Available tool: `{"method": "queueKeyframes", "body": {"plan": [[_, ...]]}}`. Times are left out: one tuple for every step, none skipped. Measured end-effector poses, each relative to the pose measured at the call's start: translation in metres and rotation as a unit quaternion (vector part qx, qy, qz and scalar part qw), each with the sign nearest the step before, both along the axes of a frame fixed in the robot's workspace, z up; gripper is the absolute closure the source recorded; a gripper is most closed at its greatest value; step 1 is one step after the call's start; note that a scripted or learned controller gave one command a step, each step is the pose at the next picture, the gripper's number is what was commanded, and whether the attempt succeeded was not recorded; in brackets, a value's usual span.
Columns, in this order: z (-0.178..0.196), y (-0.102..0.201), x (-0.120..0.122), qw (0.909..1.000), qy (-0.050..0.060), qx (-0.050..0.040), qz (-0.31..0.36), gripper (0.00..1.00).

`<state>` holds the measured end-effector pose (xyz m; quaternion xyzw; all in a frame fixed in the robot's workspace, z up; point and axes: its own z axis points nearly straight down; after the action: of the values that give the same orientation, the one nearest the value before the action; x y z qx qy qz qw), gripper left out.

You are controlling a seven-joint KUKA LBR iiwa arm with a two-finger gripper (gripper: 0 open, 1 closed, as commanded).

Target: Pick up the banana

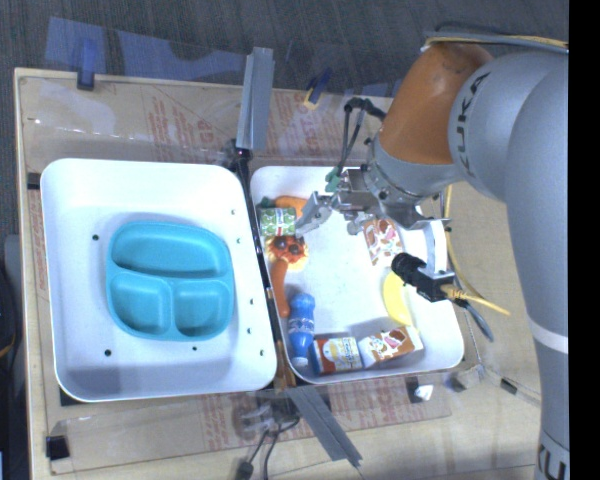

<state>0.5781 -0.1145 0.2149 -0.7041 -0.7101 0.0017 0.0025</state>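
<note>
**Banana by the right wall, my gripper above the bin's far end**

The banana (396, 300) lies in the right bin (442, 360), close against its right wall and roughly midway along it. Its yellow curve shows only in part: a black piece of my rig sits across its upper right, so I see mostly its left and lower side. It rests on the bin floor, untouched by me.

Just below the banana, along the near wall, two small cartons (368, 349) lie side by side, the right one almost touching the banana's lower tip. To their left a blue bottle (300, 326) lies along the bin's left wall. Farther up that wall sits an orange toy (287, 249), with a green-labelled packet (277, 219) just above it. A red-and-white packet (382, 240) lies up from the banana, toward the bin's far end.

My gripper (342, 200) hangs over the far part of the right bin, near the green-labelled packet and apart from the banana. Whether my fingers are spread or closed I cannot tell; the metal parts there blur together, and I see nothing between them.

The left bin (70, 183) holds a blue tray (170, 278) with three compartments, set near its middle.
</note>
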Motion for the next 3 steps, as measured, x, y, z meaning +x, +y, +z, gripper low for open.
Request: {"method": "queueKeyframes", "body": {"plan": [[-0.125, -0.006, 0.043, 0.9898, 0.000, -0.0008, -0.142, 0.00], [-0.122, -0.008, 0.079, 0.9996, -0.003, -0.0006, 0.027, 0.00], [-0.121, -0.078, 0.080, 0.9963, -0.003, 0.0012, -0.086, 0.00]]}}
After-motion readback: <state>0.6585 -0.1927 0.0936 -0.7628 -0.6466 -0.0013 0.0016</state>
